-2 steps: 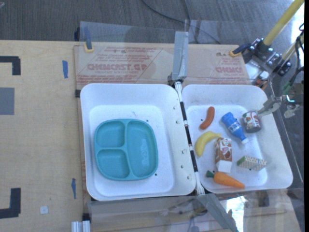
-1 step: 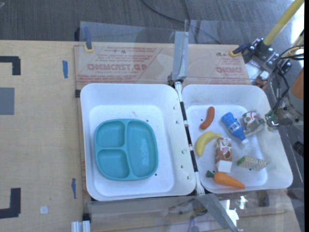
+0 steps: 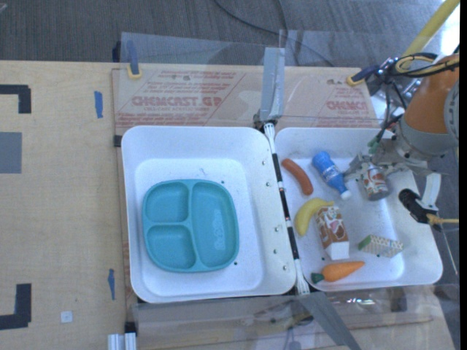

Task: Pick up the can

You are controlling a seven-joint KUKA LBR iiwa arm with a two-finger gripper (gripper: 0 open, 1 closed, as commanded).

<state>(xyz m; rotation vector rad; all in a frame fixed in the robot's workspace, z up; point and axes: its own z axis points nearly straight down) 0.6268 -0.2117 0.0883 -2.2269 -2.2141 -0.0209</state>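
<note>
On your far left, the left bin (image 3: 131, 195) holds a teal divided plate (image 3: 190, 225), lying flat near the bin's middle. Move across the divider to the right bin (image 3: 423, 268) and you meet the clutter. A sausage (image 3: 297, 176) lies near the left wall, with a banana (image 3: 307, 215) just below it. Beside the banana, a small carton (image 3: 332, 232) lies on its side, touching or nearly touching the banana's tip. Above the carton, a blue bottle (image 3: 329, 173) lies tilted, its white cap pointing down and to the right. A carrot (image 3: 340, 270) rests along the front edge, and a small patterned wedge-shaped item (image 3: 379, 246) sits to its upper right.

The can (image 3: 375, 183) lies further right, in the upper part of the right bin, just beside the bottle's cap. You will see the gripper (image 3: 377, 168) right over it, its metal parts crowding the can; whether the jaws are apart or clamped on the can cannot be told. The bottle is the nearest neighbour; the rest lie apart.
</note>
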